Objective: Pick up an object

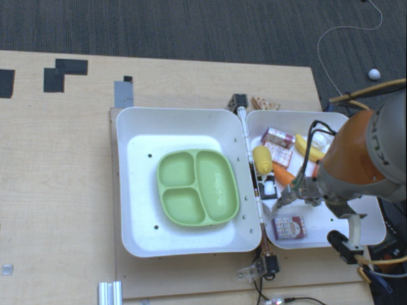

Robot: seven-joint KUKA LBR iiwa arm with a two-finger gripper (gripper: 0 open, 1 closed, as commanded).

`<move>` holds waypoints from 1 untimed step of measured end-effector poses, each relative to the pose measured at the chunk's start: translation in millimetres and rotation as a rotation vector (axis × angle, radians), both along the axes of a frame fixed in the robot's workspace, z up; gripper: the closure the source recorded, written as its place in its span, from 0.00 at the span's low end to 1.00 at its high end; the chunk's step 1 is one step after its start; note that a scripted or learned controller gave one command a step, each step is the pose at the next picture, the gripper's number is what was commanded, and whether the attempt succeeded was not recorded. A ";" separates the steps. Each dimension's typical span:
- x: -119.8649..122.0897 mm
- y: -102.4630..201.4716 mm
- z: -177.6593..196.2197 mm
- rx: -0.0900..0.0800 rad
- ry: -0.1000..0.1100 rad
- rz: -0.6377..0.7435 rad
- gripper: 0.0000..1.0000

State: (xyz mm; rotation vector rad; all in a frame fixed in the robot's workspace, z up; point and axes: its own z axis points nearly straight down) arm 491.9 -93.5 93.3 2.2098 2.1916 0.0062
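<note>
In the right bin, the arm's orange-banded wrist covers much of the floor, and the end effector pokes out from under it — too small and blurred to tell how it stands. Just beside it lie an orange carrot-like piece and a yellow block; a small red-and-white packet sits near, toward the front wall. A banana is partly hidden. The left bin holds a green divided plate on the worktop.
</note>
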 end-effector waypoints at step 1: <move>0.7 6.6 6.6 0.011 0.003 0.008 1.00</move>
